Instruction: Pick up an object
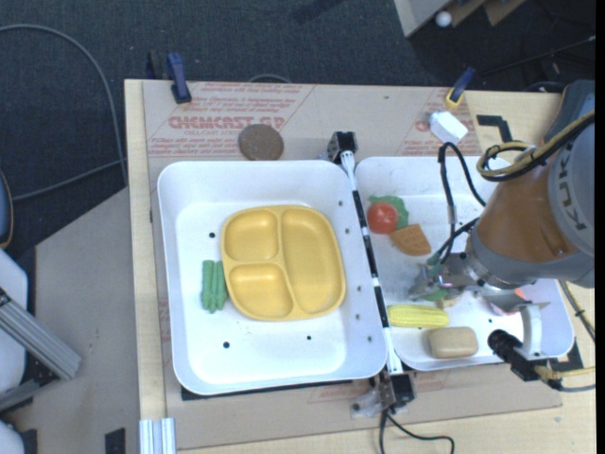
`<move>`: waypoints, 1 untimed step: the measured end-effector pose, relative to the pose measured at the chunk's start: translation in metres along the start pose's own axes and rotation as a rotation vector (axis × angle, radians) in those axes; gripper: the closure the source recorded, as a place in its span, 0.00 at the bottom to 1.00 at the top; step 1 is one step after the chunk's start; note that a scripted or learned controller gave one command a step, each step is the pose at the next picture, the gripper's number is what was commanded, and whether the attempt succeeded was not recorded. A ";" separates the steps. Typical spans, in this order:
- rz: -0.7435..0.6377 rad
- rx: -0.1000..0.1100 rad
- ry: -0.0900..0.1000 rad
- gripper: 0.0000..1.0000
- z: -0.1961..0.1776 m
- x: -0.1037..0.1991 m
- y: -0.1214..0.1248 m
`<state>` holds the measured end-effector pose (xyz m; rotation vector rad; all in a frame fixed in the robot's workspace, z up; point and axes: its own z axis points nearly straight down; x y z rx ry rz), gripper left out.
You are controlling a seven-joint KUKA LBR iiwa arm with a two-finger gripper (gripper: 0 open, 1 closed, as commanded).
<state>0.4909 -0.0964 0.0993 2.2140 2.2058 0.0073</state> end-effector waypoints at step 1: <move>-0.005 0.015 0.009 1.00 -0.085 0.065 0.031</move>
